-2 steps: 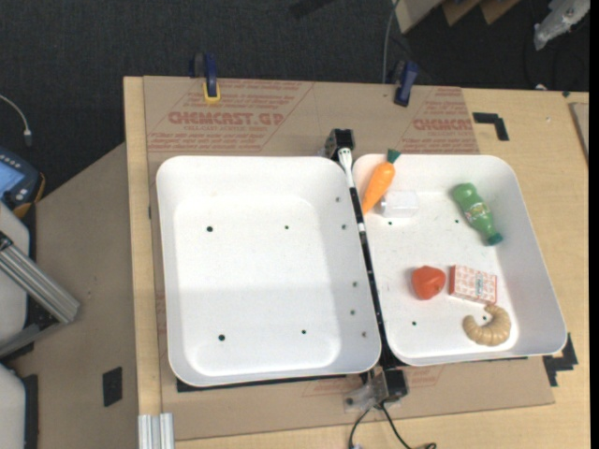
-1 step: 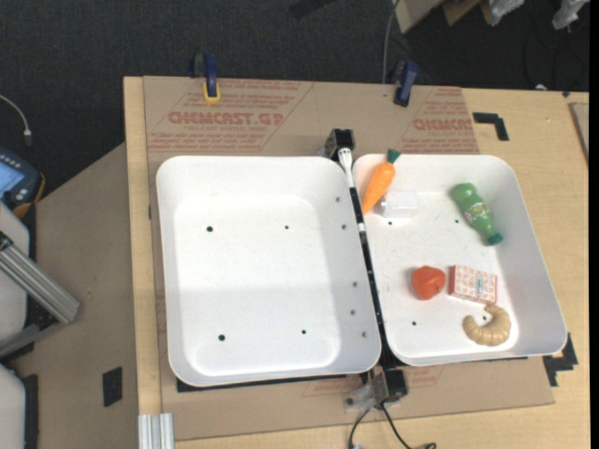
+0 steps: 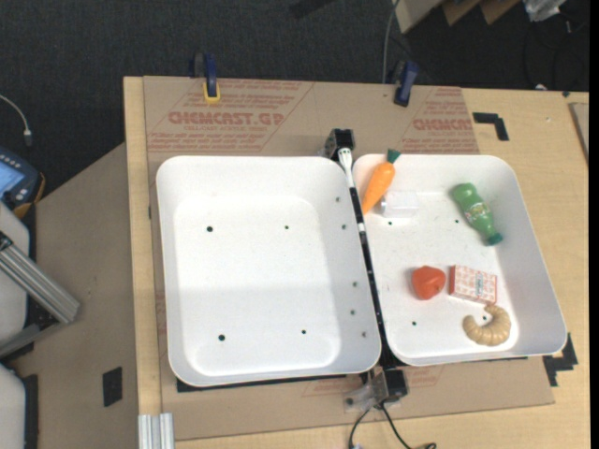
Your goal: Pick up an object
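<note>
Stock on the bench, placed by reference to the right bin point(image 3: 533, 279):

1. Carrot point(image 3: 377, 183): orange with a green top. It lies inside the bin at its far left corner, tilted, with the green end pointing towards the far rim.
2. Clear piece point(image 3: 401, 204): small and pale, too faint to name. It sits inside the bin just beside the carrot's tip, towards the bin's middle.
3. Bottle point(image 3: 476, 212): green, lying on its side in the bin's far right part, well apart from the carrot.
4. Red lump point(image 3: 428, 282): rounded, near the middle of the bin floor, on its near half.
5. Card point(image 3: 474, 284): flat, with a pink and white pattern. It lies just beside the red lump on the side nearer the bin's right wall.
6. Curl point(image 3: 490, 327): a tan, crescent-shaped thing in the bin's near right part, just beside the card's near edge.
7. Left bin point(image 3: 178, 251): it stands alongside the right bin's left wall, and its white floor carries four dark dots.
8. Black strip point(image 3: 360, 237): it runs along the seam at the right bin's left wall.
9. Board point(image 3: 281, 110): brown cardboard with red print, lying under the right bin and reaching past its far rim.
10. Clamps: two blue ones on the board's edge beyond the right bin's far rim, one point(image 3: 405, 80) near the bin's far left corner and the other point(image 3: 208, 71) well to its left.

Gripper: I cannot tell whether it is released, clenched or grasping anything. I also cannot tell how any of the six pieces in the right bin lies relative to it. All six rest on the bin floor.
</note>
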Controlling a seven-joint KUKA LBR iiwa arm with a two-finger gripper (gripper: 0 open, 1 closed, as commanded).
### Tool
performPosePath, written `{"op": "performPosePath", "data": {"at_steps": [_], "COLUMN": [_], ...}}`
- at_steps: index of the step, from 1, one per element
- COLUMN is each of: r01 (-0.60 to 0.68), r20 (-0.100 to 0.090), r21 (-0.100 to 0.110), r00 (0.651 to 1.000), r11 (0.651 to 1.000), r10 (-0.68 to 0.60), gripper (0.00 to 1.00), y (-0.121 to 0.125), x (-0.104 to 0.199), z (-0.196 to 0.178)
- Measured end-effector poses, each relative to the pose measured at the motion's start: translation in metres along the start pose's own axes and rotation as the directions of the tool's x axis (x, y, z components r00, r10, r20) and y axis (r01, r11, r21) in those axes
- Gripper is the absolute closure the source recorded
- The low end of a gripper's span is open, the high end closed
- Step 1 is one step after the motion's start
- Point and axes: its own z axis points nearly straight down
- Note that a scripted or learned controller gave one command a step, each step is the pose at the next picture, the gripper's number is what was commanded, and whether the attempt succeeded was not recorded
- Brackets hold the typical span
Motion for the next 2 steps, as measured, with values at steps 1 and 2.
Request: {"op": "performPosePath", "data": {"at_steps": [1, 2], "r01": [-0.006, -0.005], "r20": [-0.002, -0.002], "r21": [0.009, 0.006], "r00": [1.000, 1.000], "r11": [1.000, 1.000], "r10": [0.006, 0.005], "gripper": [1.00, 1.00], "y": [0.004, 0.001], "x": [-0.031, -0.053], "z": [0.012, 0.012]}}
